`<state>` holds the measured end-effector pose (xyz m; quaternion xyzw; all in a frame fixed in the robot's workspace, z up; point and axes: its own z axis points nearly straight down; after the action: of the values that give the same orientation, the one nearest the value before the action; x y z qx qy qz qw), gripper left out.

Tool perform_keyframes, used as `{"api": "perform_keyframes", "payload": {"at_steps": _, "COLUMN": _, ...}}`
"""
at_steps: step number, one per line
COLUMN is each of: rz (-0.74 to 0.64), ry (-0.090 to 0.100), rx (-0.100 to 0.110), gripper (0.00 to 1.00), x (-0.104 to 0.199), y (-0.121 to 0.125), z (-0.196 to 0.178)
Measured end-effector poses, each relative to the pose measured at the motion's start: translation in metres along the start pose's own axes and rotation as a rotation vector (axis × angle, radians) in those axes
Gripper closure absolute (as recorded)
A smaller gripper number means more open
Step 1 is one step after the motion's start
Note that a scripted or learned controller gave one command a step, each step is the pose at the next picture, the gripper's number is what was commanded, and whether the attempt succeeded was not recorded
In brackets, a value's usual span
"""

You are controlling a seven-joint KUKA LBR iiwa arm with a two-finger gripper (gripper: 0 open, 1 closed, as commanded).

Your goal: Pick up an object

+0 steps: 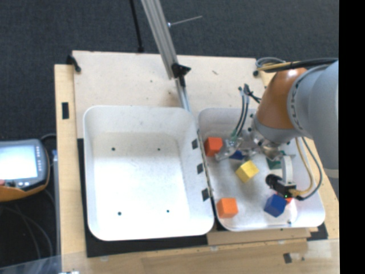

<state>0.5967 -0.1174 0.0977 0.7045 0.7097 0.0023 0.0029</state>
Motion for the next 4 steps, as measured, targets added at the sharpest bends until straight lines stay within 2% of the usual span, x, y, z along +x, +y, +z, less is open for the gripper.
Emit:
{"api": "perform_keyframes", "payload": {"at_steps": 1, "rz": 0.004, "ry": -0.003, "rx": -0.001, "gripper": 0.0, "x": -0.046, "y": 0.067, "z": 0.0}}
{"api": "perform_keyframes", "payload": {"at_steps": 2, "rz": 0.009, "ry": 0.0, "rx": 0.009, "gripper": 0.0, "x": -0.043, "y": 0.007, "z": 0.001}}
{"api": "perform_keyframes", "payload": {"at_steps": 3, "rz": 0.009, "ry": -0.001, "rx": 0.002, "gripper": 1.0, "x": -0.044, "y": 0.01, "z": -0.011}}
{"api": "perform_keyframes", "payload": {"at_steps": 4, "rz": 0.01, "ry": -0.001, "rx": 0.003, "gripper": 0.0, "x": -0.043, "y": 0.01, "z": -0.01}}
